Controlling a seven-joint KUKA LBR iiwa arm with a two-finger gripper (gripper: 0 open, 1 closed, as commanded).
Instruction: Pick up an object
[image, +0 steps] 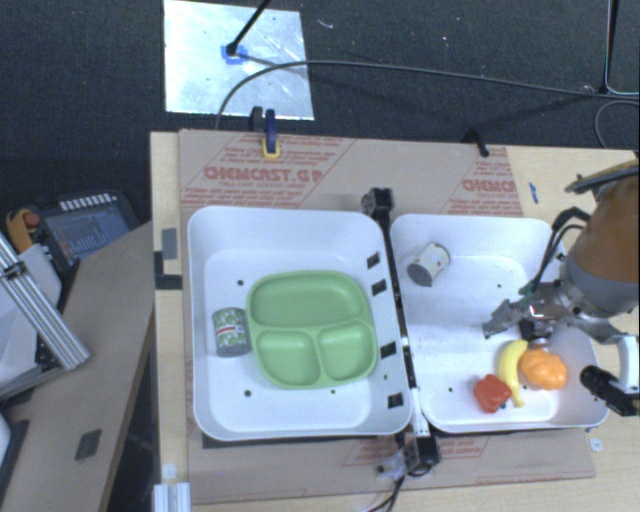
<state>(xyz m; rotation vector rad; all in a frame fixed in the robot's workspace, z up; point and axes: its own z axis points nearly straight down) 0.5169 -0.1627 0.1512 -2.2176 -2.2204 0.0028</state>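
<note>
In the lower right of the frame, inside the right bin (470, 420), three small objects lie close together: a yellow banana (513, 368), an orange fruit (545, 371) touching its right side, and a red object (491, 393) at its lower left end. Higher in the same bin, toward its upper left corner, a small grey cup (429, 263) lies on its side, well apart from the fruit group.

The hand (520, 318) is just above the banana and the orange fruit, near them. Its dark parts point to the left, and I cannot tell if it is wide or narrow. No object is visible between its parts. The grey arm (612, 255) with its orange band comes in from the right edge of the frame.

The left bin (210, 300) sits in the center of the frame. It holds a green divided plate (310, 328) with three compartments, and a small can (230, 331) with a green label stands just beside the left edge of the plate.

Both bins rest on a brown cardboard sheet (300, 170) with red print, which lies on the counter (165, 160). A yellow and blue clamp (270, 133) holds the upper edge of the cardboard. At the left edge of the frame there is a control pendant (85, 235) with a screen.
</note>
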